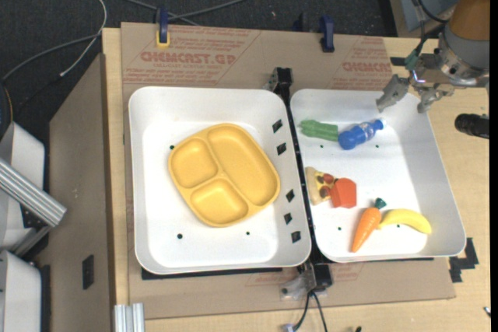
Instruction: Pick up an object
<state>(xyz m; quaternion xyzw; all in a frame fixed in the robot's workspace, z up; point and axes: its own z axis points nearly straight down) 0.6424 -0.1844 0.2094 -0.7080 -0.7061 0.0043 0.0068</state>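
White plastic makes up both shallow bins, set side by side on a cardboard-covered surface in the camera view. The left bin carries a yellow divided plate with three compartments, lying a little aslant near the bin's middle.

The right bin carries the small things. A green vegetable-shaped toy lies near the bin's upper left, and just beside it, touching or nearly so, lies a blue bottle, tipped on its side with its cap toward the right. Lower down, near the left wall, a pizza-slice toy sits against a red block. Toward the bin's lower right, an orange carrot with a green top lies slantwise, and a yellow banana rests just beside it — their upper ends close together.

The arm comes in at the upper right, its orange band showing above the wrist. The claw hangs over the upper right corner of the right bin, its two fingers spread apart and gripping nothing — well apart from the carrot and banana, nearer the blue bottle.

Two clamps, one yellow and one blue, pinch the cardboard's far edge.
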